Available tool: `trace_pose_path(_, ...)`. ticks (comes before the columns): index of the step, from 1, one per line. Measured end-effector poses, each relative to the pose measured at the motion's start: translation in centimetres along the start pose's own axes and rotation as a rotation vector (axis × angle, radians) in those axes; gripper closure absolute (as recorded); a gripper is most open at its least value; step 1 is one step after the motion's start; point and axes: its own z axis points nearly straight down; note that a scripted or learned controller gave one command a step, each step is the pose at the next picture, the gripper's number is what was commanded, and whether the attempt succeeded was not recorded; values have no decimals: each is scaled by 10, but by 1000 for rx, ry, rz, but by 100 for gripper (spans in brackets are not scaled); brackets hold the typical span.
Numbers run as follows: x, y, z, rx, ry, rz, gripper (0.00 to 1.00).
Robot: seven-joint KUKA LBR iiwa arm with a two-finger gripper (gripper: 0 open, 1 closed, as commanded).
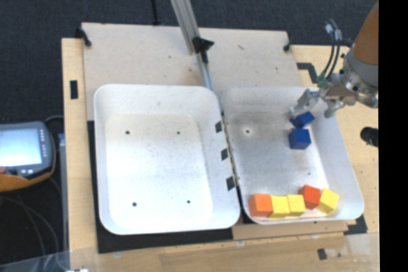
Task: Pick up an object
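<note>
One arm [357, 67] slanting over right bin [255, 118]

arm [364, 48] cut off right, monitor [24, 151] perhaps cropped

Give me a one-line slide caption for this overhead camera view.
Gripper hovers beside two blue blocks in the right bin, with orange, yellow and red blocks lined along its near edge.
</note>
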Motion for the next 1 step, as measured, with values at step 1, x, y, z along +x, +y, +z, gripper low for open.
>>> trace_pose_path(1,-25,43,110,-16,-6,3,0)
